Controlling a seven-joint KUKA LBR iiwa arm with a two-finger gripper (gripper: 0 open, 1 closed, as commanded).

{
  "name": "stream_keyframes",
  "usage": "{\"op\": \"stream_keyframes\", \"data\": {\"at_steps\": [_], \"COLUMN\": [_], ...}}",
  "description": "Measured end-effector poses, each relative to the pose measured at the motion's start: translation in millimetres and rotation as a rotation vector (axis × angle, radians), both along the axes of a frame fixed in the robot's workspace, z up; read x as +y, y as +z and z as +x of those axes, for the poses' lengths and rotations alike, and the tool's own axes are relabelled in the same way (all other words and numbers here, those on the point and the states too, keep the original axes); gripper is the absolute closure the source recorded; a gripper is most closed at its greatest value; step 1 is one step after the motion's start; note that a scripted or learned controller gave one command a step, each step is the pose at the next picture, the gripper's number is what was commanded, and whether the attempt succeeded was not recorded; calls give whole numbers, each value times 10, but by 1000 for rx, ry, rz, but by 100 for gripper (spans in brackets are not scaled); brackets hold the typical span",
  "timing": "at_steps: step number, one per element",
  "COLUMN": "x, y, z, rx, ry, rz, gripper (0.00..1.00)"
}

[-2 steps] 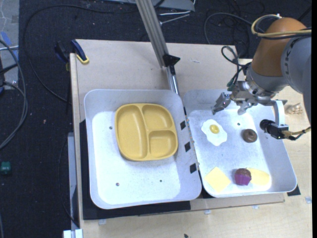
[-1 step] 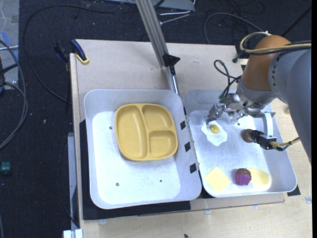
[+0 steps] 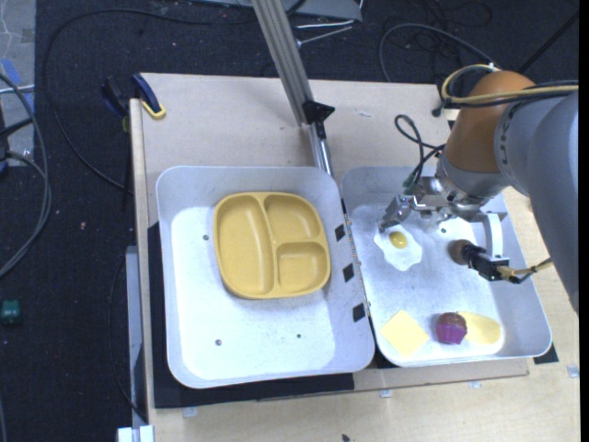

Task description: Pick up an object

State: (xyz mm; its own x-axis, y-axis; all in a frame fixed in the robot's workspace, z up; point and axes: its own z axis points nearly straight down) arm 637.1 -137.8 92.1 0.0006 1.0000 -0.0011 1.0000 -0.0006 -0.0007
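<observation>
A: Camera view puts the arm (image 3: 515, 141) over the right bin (image 3: 529, 334), reaching in from the right edge. How far along does the pick look?

B: Early. The gripper (image 3: 405, 212) hangs just beside the fried egg toy (image 3: 399, 247), on the egg's far side, and nothing sits between its fingers. No object has left the bin floor.

A: Is the pincer spread or pressed together?

B: The angle and blur make that impossible to tell; the tip reads as one dark-and-silver cluster.

A: What else lies near the egg?

B: Taking the egg as the landmark: a purple object (image 3: 450, 328) rests nearer the camera and to the right, touching a pale yellow oval piece (image 3: 482, 330). A yellow square slice (image 3: 405, 331) lies almost straight toward the camera from the egg. Well to the egg's left, in the left bin (image 3: 184, 339), sits a yellow divided plate (image 3: 272, 244).

A: So which object is the likely target?

B: Judging by closeness, the egg. What remains is the whole pick: settling the tip over it, closing on it, and lifting it off the bin. A flat toy like that could slip a two-finger pinch.
</observation>
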Motion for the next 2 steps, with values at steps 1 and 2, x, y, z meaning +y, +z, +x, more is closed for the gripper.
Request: {"op": "stream_keyframes", "data": {"at_steps": [1, 2], "x": [2, -54], "y": [119, 699], "z": [12, -51], "rx": [-4, -6], "ry": [0, -1], "rz": [0, 0], "gripper": [100, 100]}}
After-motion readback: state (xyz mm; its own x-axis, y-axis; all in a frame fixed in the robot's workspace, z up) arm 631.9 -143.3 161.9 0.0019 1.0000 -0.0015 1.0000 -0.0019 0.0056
